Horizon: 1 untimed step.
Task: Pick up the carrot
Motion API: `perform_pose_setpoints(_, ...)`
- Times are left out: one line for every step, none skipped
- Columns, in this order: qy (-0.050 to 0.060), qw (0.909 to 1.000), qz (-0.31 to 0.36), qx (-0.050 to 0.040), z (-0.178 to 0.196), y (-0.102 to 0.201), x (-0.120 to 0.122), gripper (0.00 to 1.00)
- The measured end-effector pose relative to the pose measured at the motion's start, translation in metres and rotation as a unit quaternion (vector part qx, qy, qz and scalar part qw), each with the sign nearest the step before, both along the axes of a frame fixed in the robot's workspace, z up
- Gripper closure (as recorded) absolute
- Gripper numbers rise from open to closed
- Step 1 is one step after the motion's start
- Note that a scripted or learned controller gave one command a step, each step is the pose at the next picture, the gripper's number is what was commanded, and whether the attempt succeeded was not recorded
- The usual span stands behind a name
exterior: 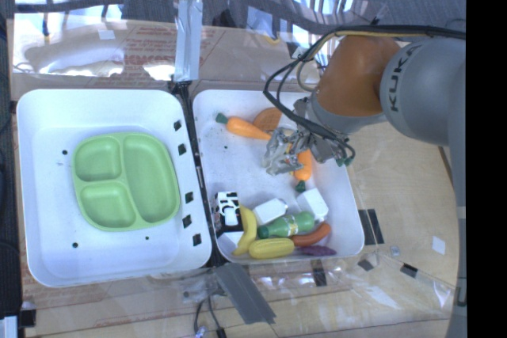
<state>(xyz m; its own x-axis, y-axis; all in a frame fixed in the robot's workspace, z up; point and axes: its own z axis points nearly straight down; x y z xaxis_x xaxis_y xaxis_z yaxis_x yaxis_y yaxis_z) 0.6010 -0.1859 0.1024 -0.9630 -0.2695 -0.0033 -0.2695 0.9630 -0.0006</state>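
Carrot: long orange plastic carrot with green stem (242, 127), lying near the back of the right shallow white bin (207, 170), left of the tool.
Arm: grey with orange band (360, 79), over the right bin.
Tool: (283, 153) low in the bin; grip state cannot be told.
Plate: green three-compartment plate (125, 180) in the left bin.

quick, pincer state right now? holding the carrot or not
pincer: open or shut cannot be told; it sits low in the right bin beside an orange carrot; another carrot lies apart.

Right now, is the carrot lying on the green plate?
No. The carrot lies in the right bin near its top edge, while the green plate sits in the left bin.
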Motion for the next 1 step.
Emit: perform_pose_setpoints(0.0, 0.984, -0.178, 0.0006, 0.0669, 0.0621, 0.0551, 1.0)
